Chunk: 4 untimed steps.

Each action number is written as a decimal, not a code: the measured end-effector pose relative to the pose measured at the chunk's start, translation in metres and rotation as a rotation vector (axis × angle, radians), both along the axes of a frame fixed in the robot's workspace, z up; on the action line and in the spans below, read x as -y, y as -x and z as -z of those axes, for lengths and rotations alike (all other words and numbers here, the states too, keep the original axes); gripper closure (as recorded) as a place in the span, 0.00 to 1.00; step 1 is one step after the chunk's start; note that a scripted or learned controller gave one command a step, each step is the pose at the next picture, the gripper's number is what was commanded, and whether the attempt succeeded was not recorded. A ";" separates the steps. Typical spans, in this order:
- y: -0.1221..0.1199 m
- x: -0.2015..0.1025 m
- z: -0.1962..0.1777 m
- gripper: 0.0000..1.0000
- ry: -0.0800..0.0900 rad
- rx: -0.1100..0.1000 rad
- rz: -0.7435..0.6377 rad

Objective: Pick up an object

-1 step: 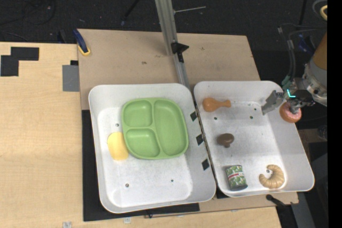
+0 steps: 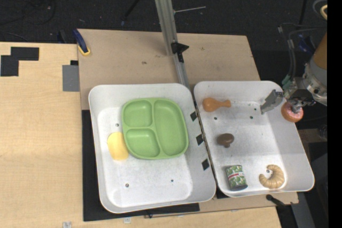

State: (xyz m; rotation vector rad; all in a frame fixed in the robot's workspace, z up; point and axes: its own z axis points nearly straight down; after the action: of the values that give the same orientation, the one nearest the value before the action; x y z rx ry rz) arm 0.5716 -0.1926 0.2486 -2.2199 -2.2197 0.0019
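My gripper [image 2: 286, 104] hangs over the right rim of the right bin [image 2: 251, 189], below the grey wrist at the view's right edge. A pink-red round object [image 2: 293, 111] sits between its fingers, off the bin floor, and the gripper is shut on it. One grey finger [image 2: 271, 100] points left over the bin. On the bin floor lie an orange drumstick-shaped toy [image 2: 215, 104], a brown mushroom-shaped piece [image 2: 225, 140], a green can [image 2: 235, 177] and a tan croissant [image 2: 273, 177].
The left bin [image 2: 155, 189] holds a green divided plate [image 2: 155, 128] and a yellow lemon-like object [image 2: 117, 146] against the plate's left side. A metal post [image 2: 166, 24] rises behind the gap between the bins. Black clips [image 2: 199, 139] join the two bins.
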 end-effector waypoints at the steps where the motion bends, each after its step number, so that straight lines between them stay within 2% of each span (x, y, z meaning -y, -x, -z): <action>1: -0.005 0.007 0.053 0.00 -0.001 -0.005 0.000; 2: 0.000 -0.003 0.112 0.00 -0.002 -0.006 -0.001; 3: -0.002 -0.002 0.147 0.00 0.002 0.007 0.001; 4: -0.001 0.000 0.139 1.00 0.003 0.003 0.004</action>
State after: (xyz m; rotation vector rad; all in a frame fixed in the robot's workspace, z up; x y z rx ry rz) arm 0.5724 -0.1922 0.1094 -2.2276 -2.2175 0.0023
